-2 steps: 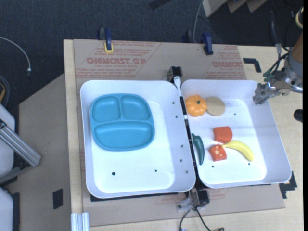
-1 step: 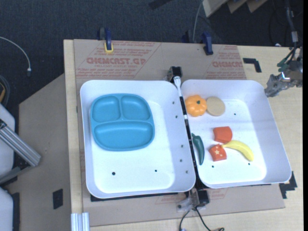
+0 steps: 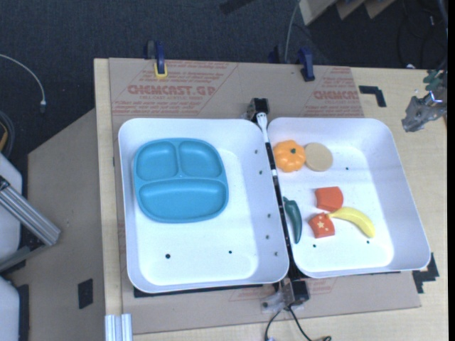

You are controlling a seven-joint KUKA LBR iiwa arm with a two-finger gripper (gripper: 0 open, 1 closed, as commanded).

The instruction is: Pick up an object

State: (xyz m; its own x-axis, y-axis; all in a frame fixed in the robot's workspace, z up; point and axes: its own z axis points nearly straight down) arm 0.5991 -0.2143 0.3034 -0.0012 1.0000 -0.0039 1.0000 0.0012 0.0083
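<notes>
The gripper [image 3: 424,109] hung at the right bin's [image 3: 398,176] far edge; whether its jaws were wide or narrow could not be told. Banana [image 3: 357,220], red block [image 3: 329,197] and tomato [image 3: 322,225] lay crowded in that bin — a descent there risked nudging neighbours.

The end effector [image 3: 426,105] sits cut off at the right edge — finger state unreadable.

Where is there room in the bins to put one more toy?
Most room is in the left bin: the bare strip below the blue divided plate and the stretch to the plate's right. In the right bin, its lower right, past the banana, is free. The middle is crowded: pumpkin, tan disc, red block, strawberry, green pepper.
</notes>
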